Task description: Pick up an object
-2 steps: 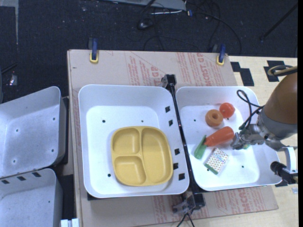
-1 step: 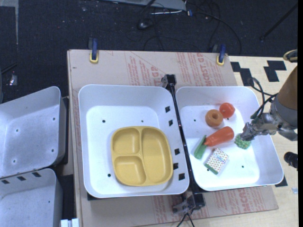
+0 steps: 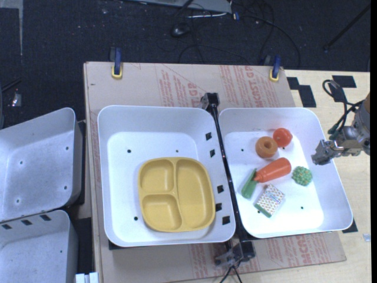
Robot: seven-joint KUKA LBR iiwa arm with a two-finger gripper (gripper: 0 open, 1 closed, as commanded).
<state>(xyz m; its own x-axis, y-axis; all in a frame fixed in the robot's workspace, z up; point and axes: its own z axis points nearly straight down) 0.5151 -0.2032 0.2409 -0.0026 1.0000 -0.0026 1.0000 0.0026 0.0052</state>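
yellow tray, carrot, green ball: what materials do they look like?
Yellow tray: likely molded plastic, matte, with three formed compartments. Carrot: probably plastic toy food, smooth with a slight sheen. Green ball: bumpy, matte surface; rubber or foam, can't tell which.

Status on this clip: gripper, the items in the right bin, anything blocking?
Gripper at right bin's right rim, holding nothing. Carrot, tomato, broccoli untouched in bin. Path clear.

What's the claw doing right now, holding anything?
Claw: at the right rim of the right-hand shallow white bin, nothing seen between its tips; open or shut cannot be told.
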